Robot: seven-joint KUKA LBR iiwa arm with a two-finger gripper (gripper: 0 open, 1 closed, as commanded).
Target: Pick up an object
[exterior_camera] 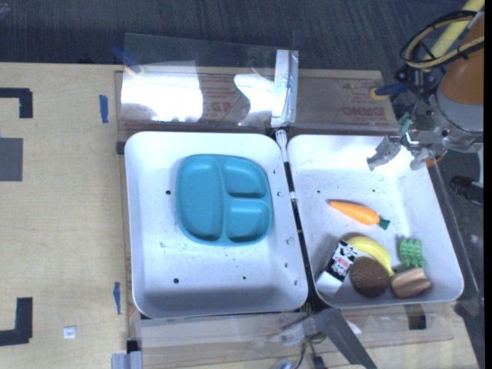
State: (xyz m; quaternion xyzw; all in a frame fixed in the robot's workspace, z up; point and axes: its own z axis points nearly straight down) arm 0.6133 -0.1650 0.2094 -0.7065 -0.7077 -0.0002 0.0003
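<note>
An orange carrot (355, 212) lies in the middle of the right bin (323, 164). Near that bin's front edge sit a yellow banana (370, 251), a brown round cookie-like piece (370, 277), a tan bread roll (410, 283), a small green piece (411, 250) and a black-and-white milk carton (339, 261). My gripper (401, 153) hangs over the right bin's far right corner, above and to the right of the carrot. Its two fingers (382, 154) are spread apart with nothing between them.
The left bin (146, 206) holds a blue divided plate (224, 198). A clear plastic panel (207, 83) stands behind the bins. Cables and the arm's orange band (465, 79) crowd the upper right. The wooden bench (54, 206) extends to the left.
</note>
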